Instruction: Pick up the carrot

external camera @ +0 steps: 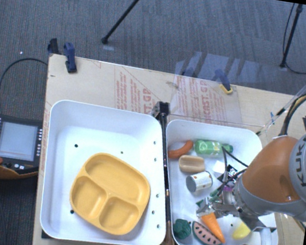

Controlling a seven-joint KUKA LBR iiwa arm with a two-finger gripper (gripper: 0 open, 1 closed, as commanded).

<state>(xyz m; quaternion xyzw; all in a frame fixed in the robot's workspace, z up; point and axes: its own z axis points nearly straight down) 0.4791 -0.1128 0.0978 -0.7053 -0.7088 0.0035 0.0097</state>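
Observation:
The carrot [212,222] is a small orange cone lying near the front of the right bin [254,141], its tip pointing toward the front right. My gripper [213,205] hangs low over the bin, just behind and above the carrot's thick end, close to touching it. The arm's grey body and orange band [272,171] cover the right side of the bin. I cannot see anything held between the gripper's tips.
A watermelon slice [206,235] lies against the carrot's front, with a green broccoli [182,228] to its left and a yellow piece [242,230] to the right. Behind are a silver can [199,182], a bun [191,164], a sausage [180,148] and a green bottle [212,148]. The left bin [70,128] holds a yellow divided plate [110,192].

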